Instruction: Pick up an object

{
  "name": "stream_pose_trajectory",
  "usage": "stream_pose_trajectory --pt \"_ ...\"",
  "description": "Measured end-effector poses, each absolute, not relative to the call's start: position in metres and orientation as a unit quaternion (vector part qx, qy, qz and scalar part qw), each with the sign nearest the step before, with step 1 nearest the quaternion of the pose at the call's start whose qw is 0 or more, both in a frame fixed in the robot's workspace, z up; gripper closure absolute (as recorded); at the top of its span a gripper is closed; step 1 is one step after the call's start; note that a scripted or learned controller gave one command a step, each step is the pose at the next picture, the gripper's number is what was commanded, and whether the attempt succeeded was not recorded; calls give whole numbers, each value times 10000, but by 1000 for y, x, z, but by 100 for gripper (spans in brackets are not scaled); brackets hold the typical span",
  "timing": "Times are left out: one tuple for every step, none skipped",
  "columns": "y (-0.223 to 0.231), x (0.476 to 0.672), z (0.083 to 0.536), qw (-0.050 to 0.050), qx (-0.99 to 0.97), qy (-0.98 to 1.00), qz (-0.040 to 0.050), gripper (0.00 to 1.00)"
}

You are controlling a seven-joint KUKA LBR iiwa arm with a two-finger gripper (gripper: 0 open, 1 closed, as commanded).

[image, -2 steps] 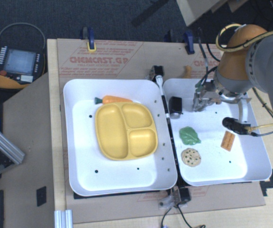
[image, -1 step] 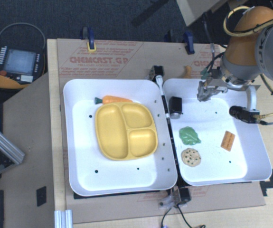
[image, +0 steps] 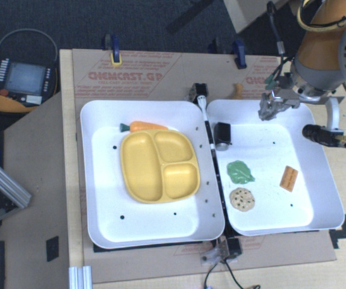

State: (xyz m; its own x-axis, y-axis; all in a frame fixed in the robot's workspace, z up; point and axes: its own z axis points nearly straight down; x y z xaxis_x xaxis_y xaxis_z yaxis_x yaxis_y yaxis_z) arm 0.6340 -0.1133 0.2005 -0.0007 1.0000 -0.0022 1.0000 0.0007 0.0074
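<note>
Yellow divided plate [image: 159, 164] and carrot [image: 148, 126] fill the left bin [image: 100, 209]. Right bin [image: 317, 215], lower centre: green leaf [image: 240, 171], cookie [image: 242, 198], cracker [image: 289, 178]. Claw [image: 271, 108], upper right, grip state unreadable; flat items may slip.

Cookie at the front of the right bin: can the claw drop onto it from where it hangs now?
Probably yes. The cookie lies flat and uncovered in the right bin, apart from the green piece just behind it. The claw hangs over the bin's far edge, with nothing between them.
</note>
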Motion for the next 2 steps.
stream_pose_trajectory --pt "-114 635 245 35 7068 7074 19 100" --pt "-64 640 238 -11 7054 7088 5 100"
